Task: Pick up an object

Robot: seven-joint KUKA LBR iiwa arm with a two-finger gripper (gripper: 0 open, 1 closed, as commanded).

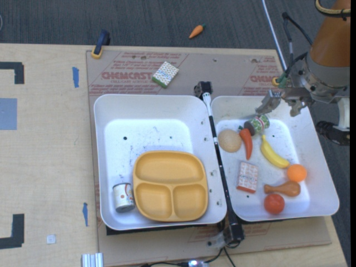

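Nearest the camera, in the left bin (105, 149), one small can (123, 197) lies on its side at the near left corner, touching one yellow divided plate (170, 185) with three compartments.

In the right bin (325, 196) there are one egg (229, 141), one chili (246, 142), one snack packet (248, 177), one banana (273, 153), one tomato (274, 203), one drumstick (282, 189) and one orange (297, 173). One small green-labelled bottle (259, 123) lies at the far side of this bin, just beyond the chili's top.

The gripper (283, 102) hangs over the bin's far edge, just right of and beyond the bottle, its fingers spread with nothing between them. The bottle is the closest thing to it, near but apart.

Beyond the bins, on the cardboard, lies one small box (165, 74); one carrot (196, 31) lies on the far floor.
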